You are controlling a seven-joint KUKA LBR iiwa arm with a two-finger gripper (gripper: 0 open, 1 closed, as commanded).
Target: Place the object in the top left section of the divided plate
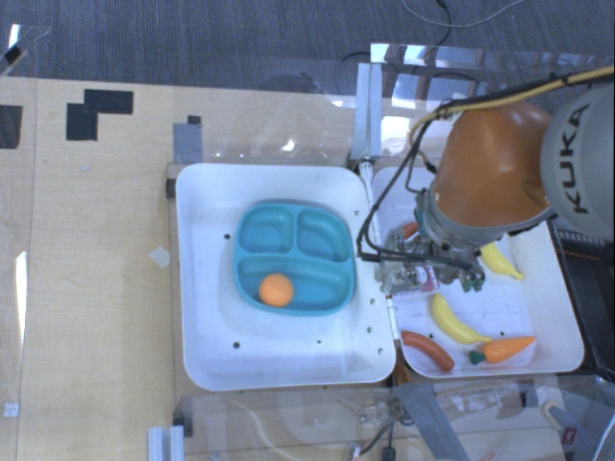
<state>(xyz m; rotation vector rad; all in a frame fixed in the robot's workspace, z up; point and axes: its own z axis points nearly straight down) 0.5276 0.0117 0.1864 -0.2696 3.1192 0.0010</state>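
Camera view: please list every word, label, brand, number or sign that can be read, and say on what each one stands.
"KUKA": black letters running vertically on the grey arm casing, beside the orange band.
The black block shapes on the wooden bench carry no letters.
No other text is readable.

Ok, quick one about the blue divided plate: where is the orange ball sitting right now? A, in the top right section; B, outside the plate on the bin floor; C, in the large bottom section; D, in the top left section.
C: the orange ball rests in the large bottom section of the blue divided plate, toward its left side, with both smaller top sections bare.
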